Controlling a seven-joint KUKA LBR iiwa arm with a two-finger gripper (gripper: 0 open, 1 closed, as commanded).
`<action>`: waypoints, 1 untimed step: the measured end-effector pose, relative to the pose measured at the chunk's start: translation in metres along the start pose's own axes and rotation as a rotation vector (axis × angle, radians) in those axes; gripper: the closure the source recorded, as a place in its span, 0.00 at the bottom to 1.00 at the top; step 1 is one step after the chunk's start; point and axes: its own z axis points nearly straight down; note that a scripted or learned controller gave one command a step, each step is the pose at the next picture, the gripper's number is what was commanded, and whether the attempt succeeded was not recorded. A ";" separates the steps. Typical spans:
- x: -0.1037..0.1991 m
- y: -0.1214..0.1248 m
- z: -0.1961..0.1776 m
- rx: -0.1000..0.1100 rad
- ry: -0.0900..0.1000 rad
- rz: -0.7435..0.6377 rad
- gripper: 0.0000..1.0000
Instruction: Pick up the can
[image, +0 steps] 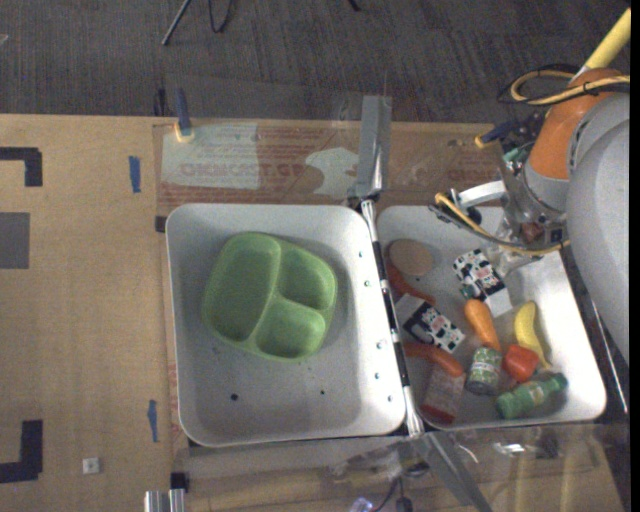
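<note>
The can (484, 368) is small, with a green label and a silver top. It stands in the near part of the right bin (580, 300), between a red bottle (443, 390) and a red pepper (520, 362). My gripper (520, 238) hangs under the orange-banded wrist over the bin's far right part, well behind the can and apart from it. Cables and the wrist body cover much of it.
Around the can lie a green bottle (530, 395), a banana (527, 330), a carrot (481, 322), two cow-patterned cartons (478, 272) (435, 326) and a tan disc (412, 258). The left bin (200, 400) holds a green divided plate (270, 295).
</note>
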 end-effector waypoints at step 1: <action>-0.012 0.023 -0.193 -0.001 0.002 0.009 1.00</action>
